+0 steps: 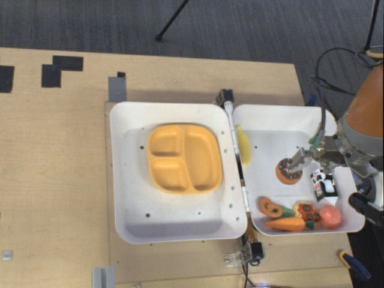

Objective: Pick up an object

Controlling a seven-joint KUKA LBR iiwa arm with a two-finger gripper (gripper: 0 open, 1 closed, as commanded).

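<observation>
Arm reaching into the right bin
Gripper angles down onto a brown round toy; grip state cannot be told.

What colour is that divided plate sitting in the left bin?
The divided plate is yellow-orange, seen clearly in the overhead camera view.

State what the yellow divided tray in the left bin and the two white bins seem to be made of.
Yellow divided tray: likely moulded plastic, matte to faintly glossy, given its uniform colour and soft rounded compartment ridges. Left white bin and right white bin: probably thin formed plastic, smooth and slightly shiny, with rounded corners and lips; painted metal can't be excluded.
</observation>
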